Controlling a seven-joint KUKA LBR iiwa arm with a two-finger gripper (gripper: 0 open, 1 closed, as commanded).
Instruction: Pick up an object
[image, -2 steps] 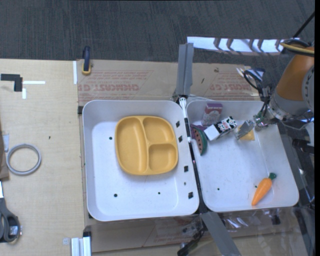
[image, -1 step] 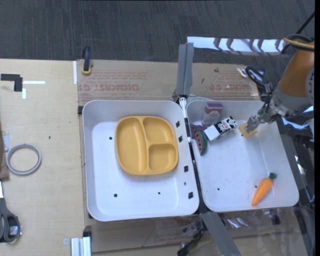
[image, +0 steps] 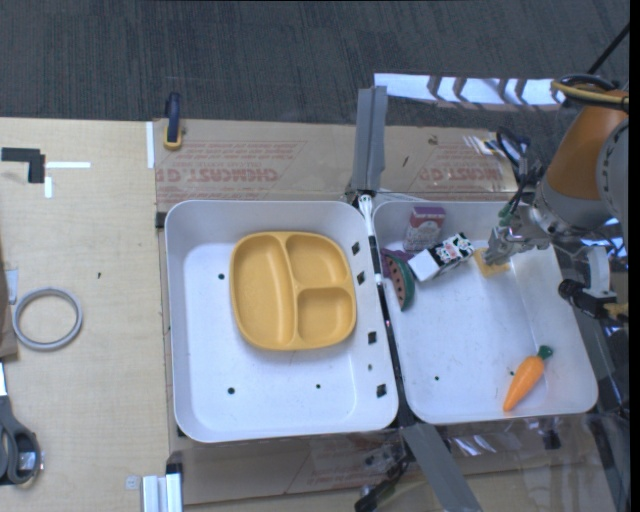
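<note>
My gripper (image: 498, 246) hangs low over the back right part of the right bin (image: 470, 340), under the arm's orange band (image: 583, 150). Right beneath it lies a small tan-yellow object (image: 489, 264), partly hidden by the gripper, and I cannot tell whether they touch. Just left of it lies a black-and-white cow-patterned box (image: 440, 256). A purple and white carton (image: 426, 224) stands at the bin's back. Against the left wall rests a watermelon slice (image: 401, 280). An orange carrot (image: 524, 380) lies at the front right.
The left bin (image: 172, 330) holds a yellow divided plate (image: 293, 290). On the bench to the left lie a grey tape ring (image: 46, 318) and scissors (image: 18, 452). A grey post (image: 368, 140) stands behind the gap between the bins.
</note>
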